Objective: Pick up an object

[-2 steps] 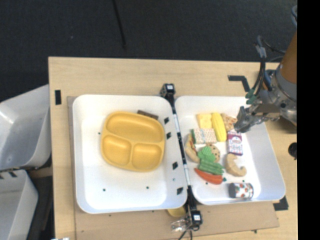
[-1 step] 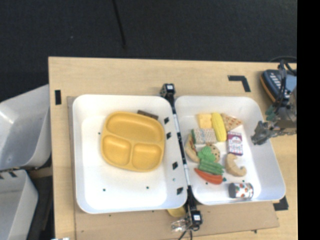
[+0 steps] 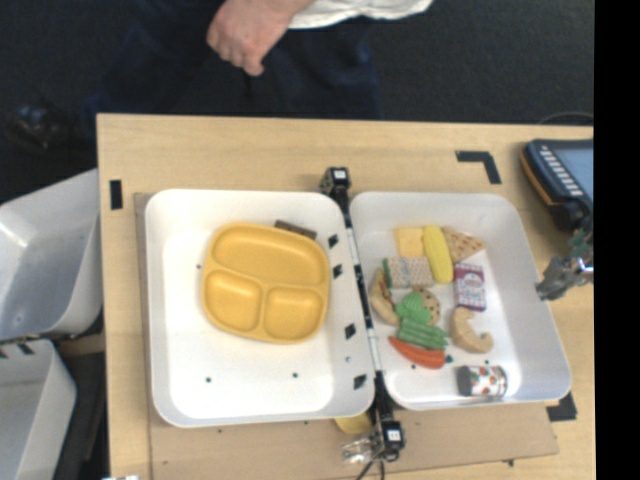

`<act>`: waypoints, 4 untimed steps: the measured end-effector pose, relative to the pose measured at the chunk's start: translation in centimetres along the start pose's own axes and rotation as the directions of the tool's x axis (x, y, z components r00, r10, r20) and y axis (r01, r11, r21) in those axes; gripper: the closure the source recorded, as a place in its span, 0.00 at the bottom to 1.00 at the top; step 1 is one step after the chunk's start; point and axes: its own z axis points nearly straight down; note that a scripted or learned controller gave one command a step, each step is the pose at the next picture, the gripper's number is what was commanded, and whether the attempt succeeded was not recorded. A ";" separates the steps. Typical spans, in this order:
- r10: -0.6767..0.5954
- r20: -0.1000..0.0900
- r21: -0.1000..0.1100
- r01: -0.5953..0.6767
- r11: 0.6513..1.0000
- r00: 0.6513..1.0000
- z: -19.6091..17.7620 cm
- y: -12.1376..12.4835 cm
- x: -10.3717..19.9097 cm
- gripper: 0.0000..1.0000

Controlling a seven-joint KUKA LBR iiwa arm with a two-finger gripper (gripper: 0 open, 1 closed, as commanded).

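Right bin (image 3: 520,268) is holding a cluster of toy food, packed close: a yellow corn cob (image 3: 436,253) beside a yellow block (image 3: 408,241) and a pizza slice (image 3: 463,242) at the far end; a cracker (image 3: 409,271), a small purple packet (image 3: 470,290), a green leafy piece (image 3: 418,318), a red pepper (image 3: 418,353) and a croissant (image 3: 470,333) through the middle; a small can (image 3: 482,380) lying on its side, apart from the rest, near the front corner. Left bin (image 3: 180,368) is carrying a yellow divided plate (image 3: 266,281). A person's hand (image 3: 245,33) is hanging beyond the far edge of the table (image 3: 250,153).

End effector (image 3: 562,276) is sitting at the right edge of the frame, just outside the right bin's rim, over the table. It is carrying nothing. The tip is too small and dim to judge how wide it is set, so I cannot tell.

Step in hand, as judged: the approach, grasp not yet begun.

Doing it well: the can is looking like the safest target, since it is standing free with bare bin floor around it. Aligning the closing direction across its round body, not along it, and descending straight down should be avoiding a roll. Items in the middle are touching neighbours, so picking there is risking a double grab or a nudge.
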 end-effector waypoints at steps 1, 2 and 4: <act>-0.005 -0.003 -0.002 0.005 1.000 1.000 2.6 0.1 0.5 1.00; -0.018 -0.005 -0.009 0.018 1.000 1.000 -2.6 0.4 11.3 1.00; -0.004 -0.003 0.002 0.004 1.000 1.000 0.1 0.0 0.3 1.00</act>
